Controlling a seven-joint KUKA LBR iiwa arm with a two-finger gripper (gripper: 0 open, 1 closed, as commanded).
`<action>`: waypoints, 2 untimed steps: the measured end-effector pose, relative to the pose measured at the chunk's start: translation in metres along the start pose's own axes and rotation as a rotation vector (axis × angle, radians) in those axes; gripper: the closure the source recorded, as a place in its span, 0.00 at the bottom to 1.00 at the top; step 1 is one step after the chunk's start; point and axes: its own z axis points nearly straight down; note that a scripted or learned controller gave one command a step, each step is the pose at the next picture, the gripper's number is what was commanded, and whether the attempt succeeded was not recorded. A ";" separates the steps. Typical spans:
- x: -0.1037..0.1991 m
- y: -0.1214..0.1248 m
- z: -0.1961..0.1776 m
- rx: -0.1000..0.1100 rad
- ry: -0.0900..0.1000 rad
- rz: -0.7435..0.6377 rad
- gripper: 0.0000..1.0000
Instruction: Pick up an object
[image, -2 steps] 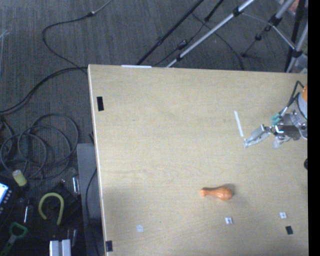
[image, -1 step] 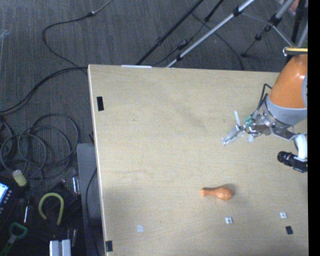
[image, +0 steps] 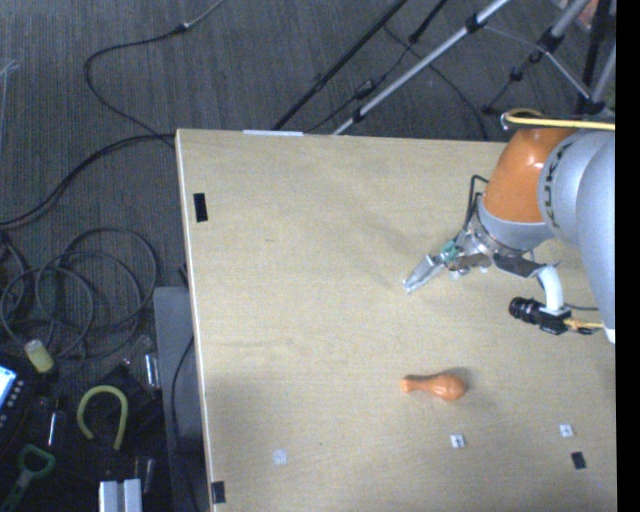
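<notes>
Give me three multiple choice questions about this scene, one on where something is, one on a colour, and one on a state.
1. Where is the pear-shaped object relative to the pincer?
A. Nearer the camera, lower in view
B. Behind it
C. Between its fingers

2. What colour is that object?
A. Blue
B. Orange
C. Green

3. What is the object's state?
A. Lifted
B. Standing upright
C. Lying on its side on the board

Answers: 1 A, it lies below the pincer in view. 2 B, it is plainly orange. 3 C, it rests lengthwise on the wood.

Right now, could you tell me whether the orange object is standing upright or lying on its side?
Lying on its side: the orange object stretches flat along the bench, narrow end toward the view's left.
</notes>
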 end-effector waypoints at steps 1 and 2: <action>0.004 0.046 -0.001 -0.001 0.000 0.032 0.00; 0.003 0.046 -0.001 -0.001 -0.001 0.032 0.00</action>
